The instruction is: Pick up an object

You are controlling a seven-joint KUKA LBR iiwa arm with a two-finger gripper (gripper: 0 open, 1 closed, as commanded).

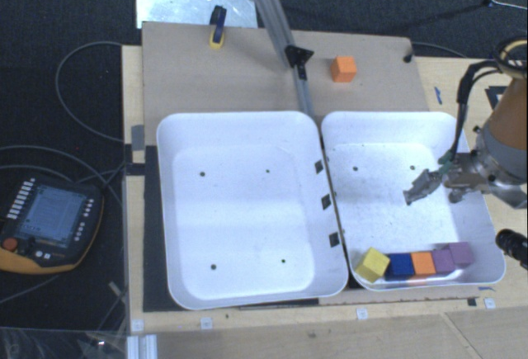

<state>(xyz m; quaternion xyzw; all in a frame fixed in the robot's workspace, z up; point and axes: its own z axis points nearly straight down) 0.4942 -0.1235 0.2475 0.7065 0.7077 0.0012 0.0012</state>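
Four small blocks lie in a row along the front wall of the right bin [388, 128]: a yellow block [372, 263], a blue block [401, 265], an orange block [423, 262] and a purple block [453, 256]. My gripper [417, 187] hovers over the middle of the right bin, reaching in from the right and pointing left. It is open with nothing between its fingers. It is well behind the row of blocks and touches none of them.
The left bin [239, 128] adjoins the right one. An orange cube [344, 68] sits on the bench behind the bins. A grey pole [272, 7] slants down to the bins' back junction. A yellow-blue clamp [217, 27] and a teach pendant [45, 221] lie to the left.
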